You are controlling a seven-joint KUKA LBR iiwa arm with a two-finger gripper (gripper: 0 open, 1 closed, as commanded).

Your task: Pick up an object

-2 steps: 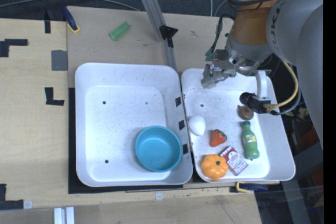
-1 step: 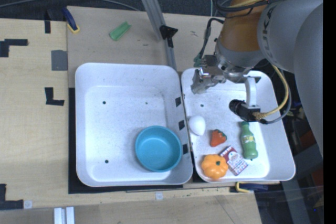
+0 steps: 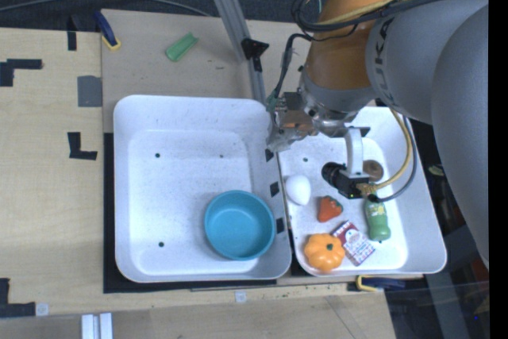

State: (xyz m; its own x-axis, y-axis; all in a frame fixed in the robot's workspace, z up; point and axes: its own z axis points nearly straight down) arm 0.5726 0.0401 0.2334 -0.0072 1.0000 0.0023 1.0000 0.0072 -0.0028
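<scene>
Your gripper (image 3: 284,131) hangs at the far left corner of the right bin (image 3: 421,242), just by the rim it shares with the left bin (image 3: 127,115). The wrist hides it from above, so you cannot tell whether it is open or closed, and nothing shows in its grasp.

The things to pick lie nearer you in the right bin. The egg (image 3: 298,190) is closest to the gripper but apart from it. A red piece (image 3: 329,209) sits just right of the egg, and the pumpkin (image 3: 325,251) and packet (image 3: 353,242) lie side by side at the near rim. The bottle (image 3: 378,221) is beside the packet. In the left bin, a blue bowl (image 3: 238,224) sits upright at the near right corner. A green block (image 3: 181,47) lies on the bench (image 3: 48,171) beyond the bins.
</scene>
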